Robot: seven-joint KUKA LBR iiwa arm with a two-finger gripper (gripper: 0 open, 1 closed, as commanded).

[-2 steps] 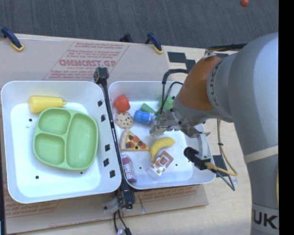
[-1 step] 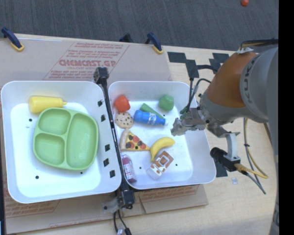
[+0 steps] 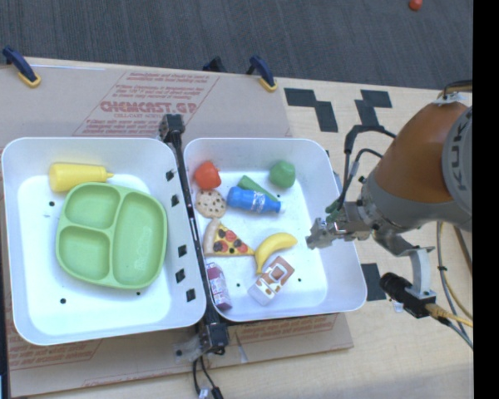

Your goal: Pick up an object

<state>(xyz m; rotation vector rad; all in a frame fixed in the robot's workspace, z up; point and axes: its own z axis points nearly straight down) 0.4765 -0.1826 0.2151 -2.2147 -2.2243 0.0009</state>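
On the tabletop [image 3: 316, 98] I see two white bins side by side. The left bin [image 3: 25, 306] carries a green divided plate [image 3: 112, 235] with a yellow bottle [image 3: 79, 175] lying just behind it. The right bin [image 3: 345, 285] holds the small pieces, scattered loosely, I'd judge so that a pick can be tried from any of them: a red tomato [image 3: 207, 175], a cookie [image 3: 209, 203], a blue bottle [image 3: 252, 200], a green ball [image 3: 283, 173], a pizza slice [image 3: 225, 240], a banana [image 3: 274, 245], a small carton [image 3: 271, 278] and a dark red can [image 3: 217, 285] against the bin's left wall.

The arm [image 3: 420, 169] leans in from the right, and my tool [image 3: 323, 233] hangs over the right bin's right side, near its wall. I cannot tell how it is set; nothing is visibly in it. The nearest candidate is the banana, lying just to the tool's left on the bin floor, apart from it, with the carton just in front of the banana. I judge the pick is not yet made.
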